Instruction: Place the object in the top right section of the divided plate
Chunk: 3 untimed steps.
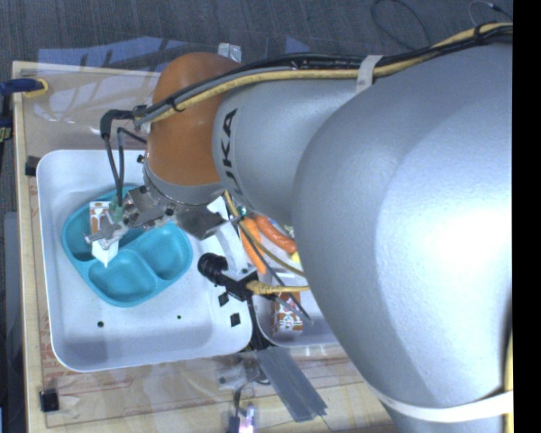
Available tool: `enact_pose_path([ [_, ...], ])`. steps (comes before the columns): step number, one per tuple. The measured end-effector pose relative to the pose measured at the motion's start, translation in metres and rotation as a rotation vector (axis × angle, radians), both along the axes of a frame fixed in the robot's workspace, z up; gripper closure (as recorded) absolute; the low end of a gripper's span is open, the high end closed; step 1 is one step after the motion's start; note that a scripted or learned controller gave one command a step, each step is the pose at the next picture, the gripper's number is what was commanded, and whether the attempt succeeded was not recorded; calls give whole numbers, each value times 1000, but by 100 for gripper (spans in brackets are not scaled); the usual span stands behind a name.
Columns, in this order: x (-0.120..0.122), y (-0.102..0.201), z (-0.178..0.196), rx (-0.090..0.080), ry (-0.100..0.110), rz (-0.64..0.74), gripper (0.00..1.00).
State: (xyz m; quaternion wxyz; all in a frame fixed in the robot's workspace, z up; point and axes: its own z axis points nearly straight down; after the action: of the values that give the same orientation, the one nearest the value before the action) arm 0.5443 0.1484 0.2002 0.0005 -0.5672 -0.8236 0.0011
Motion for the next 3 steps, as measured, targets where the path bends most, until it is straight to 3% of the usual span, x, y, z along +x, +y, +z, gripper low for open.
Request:
enact_pose_path([
  [1, 97, -108, -1, 0, 1, -91, 0],
  [2, 112, -68, 161, 1, 0, -195, 0],
  [3, 112, -134, 242, -1, 0, -497, 0],
])
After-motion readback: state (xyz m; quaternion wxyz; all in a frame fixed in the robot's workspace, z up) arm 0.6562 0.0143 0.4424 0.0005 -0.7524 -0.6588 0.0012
